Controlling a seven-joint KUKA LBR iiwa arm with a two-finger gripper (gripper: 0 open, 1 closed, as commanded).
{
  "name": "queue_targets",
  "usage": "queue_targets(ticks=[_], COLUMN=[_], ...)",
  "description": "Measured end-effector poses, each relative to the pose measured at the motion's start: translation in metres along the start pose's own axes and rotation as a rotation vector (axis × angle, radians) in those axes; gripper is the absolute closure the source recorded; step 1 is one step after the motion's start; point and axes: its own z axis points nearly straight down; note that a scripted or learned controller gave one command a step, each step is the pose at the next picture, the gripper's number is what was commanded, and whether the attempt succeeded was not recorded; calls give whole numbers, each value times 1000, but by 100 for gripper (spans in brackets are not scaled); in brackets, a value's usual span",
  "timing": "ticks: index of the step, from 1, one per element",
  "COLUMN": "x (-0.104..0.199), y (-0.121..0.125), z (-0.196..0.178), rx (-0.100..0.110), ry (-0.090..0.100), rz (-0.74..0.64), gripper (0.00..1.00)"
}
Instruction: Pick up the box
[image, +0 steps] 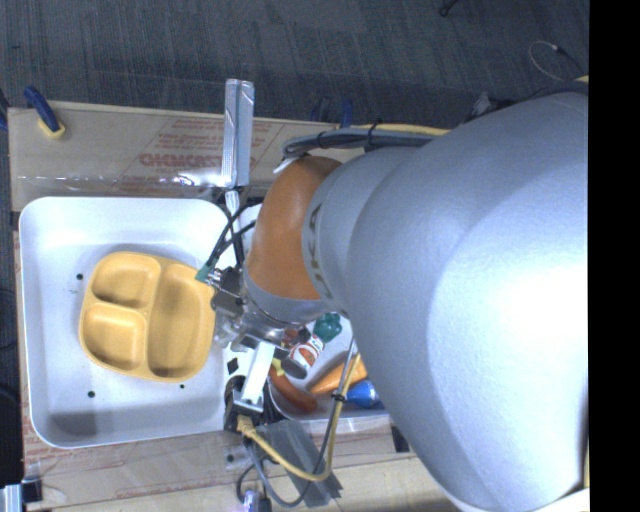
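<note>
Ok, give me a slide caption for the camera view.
Grey KUKA arm reaches over two white bins; a yellow three-compartment plastic tray lies in the left one.

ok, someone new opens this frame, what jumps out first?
The grey arm swamps the right half, its orange band sitting over the divide between the two bins. Next is the yellow tray with three compartments, lying in the left bin. Under the wrist in the right bin, a small cluster peeks out: a bottle with a teal cap, plus something orange and something blue.
</note>
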Motion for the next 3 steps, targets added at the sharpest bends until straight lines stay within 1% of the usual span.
queue_targets(ticks=[1, 2, 3], x=[8, 62, 36], y=[34, 10, 26], z=[-108, -38, 44], rx=[-4, -1, -1], ry=[3, -1, -1], rz=[62, 2, 33], gripper=[100, 100, 100])
